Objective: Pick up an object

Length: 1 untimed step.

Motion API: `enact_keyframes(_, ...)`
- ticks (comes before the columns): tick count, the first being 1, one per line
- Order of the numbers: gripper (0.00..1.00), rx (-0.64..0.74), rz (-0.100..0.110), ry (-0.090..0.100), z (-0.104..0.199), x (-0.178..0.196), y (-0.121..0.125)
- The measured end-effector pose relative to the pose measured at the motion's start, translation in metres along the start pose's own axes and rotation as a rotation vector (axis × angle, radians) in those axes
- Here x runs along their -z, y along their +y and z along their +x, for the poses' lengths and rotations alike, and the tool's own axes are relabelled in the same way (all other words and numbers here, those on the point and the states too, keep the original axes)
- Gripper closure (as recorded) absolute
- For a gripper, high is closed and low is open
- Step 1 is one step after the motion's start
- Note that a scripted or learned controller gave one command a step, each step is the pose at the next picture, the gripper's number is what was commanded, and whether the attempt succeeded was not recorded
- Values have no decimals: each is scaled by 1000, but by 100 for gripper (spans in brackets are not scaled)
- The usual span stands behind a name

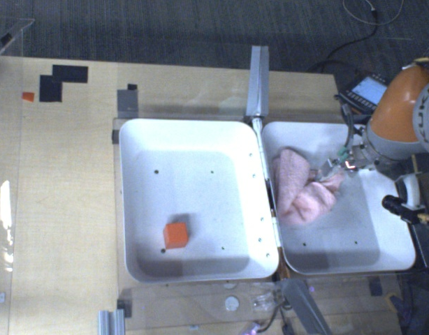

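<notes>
Pink cloth (300, 187) in right bin (354, 257), gripper (338, 169) touching it, grip state unclear

Left bin (131, 187) mostly open around orange block (176, 235), pink cloth (298, 187) crowding right bin's (382, 250) left half

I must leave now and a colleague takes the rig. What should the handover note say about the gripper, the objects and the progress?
Gripper: low in the right bin, at the right edge of the pink cloth. Whether it grips the cloth cannot be judged from this view.
Objects: the pink cloth lies crumpled in the right bin, close to its left wall. An orange block sits in the left bin, near its front.
Done: the arm has reached the cloth.
Left: nothing is lifted yet; a confirmed grasp and the lift remain.
</notes>
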<state>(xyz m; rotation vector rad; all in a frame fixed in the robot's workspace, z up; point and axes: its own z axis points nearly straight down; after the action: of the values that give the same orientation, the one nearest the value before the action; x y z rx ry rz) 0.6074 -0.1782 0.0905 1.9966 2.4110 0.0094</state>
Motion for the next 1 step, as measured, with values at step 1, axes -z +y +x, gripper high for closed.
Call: enact_keyframes(1, 0, 76, -4, 0, 49, 1, -14)
